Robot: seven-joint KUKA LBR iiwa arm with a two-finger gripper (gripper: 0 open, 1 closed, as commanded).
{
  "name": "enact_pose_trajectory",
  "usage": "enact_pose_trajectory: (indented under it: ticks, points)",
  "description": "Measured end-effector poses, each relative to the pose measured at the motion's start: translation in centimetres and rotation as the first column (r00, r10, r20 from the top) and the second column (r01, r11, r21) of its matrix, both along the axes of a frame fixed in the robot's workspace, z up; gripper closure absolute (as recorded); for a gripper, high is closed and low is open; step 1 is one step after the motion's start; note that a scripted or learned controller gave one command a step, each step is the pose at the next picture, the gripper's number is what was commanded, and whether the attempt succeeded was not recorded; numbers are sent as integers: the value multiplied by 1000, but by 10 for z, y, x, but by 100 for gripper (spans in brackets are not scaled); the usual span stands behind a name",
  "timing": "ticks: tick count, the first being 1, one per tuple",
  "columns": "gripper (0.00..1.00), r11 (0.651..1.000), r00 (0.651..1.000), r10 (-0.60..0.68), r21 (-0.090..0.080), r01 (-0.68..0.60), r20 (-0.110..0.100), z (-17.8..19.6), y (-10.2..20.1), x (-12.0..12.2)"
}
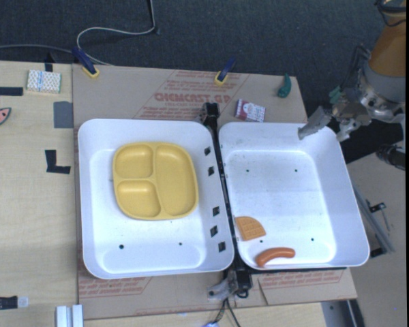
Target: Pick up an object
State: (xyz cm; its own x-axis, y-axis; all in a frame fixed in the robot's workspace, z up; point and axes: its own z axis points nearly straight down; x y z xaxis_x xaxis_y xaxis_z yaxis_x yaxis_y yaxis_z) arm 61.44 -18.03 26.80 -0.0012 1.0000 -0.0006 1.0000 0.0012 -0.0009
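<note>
Item: sausage [275, 255], orange-red, your likeliest pick. It lies in the right bin [347, 182], close to that bin's near wall, long axis roughly along the wall with a slight tilt.

Item: waffle piece [249, 228], tan. It sits just up and left of the sausage, close but apart from it.

Item: pincer [319, 122]. It hangs over the right bin's far right corner, well apart from the sausage. You cannot tell from this angle whether it is spread or pressed together, and nothing is seen pinched in it. From it, the sausage lies across the bin toward the near wall and slightly left; judge your descent on that line.

Item: yellow divided plate [155, 180], in the left bin [95, 203], beyond the right bin's left wall.

Item: desk [27, 182], carrying both bins.
</note>
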Motion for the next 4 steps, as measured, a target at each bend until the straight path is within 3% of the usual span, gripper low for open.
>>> enact_pose_trajectory:
  ticks: [1, 2, 3, 4]
  points:
    - [0, 1000, 1000, 0, 2, 0, -3, -83, 51, -28]
    - [0, 1000, 1000, 0, 2, 0, -3, -171, 69, -54]
    - [0, 1000, 1000, -1, 0, 1, 1, -182, 86, -47]
    - [100, 1000, 1000, -1, -1, 1, 4, -173, 86, -46]
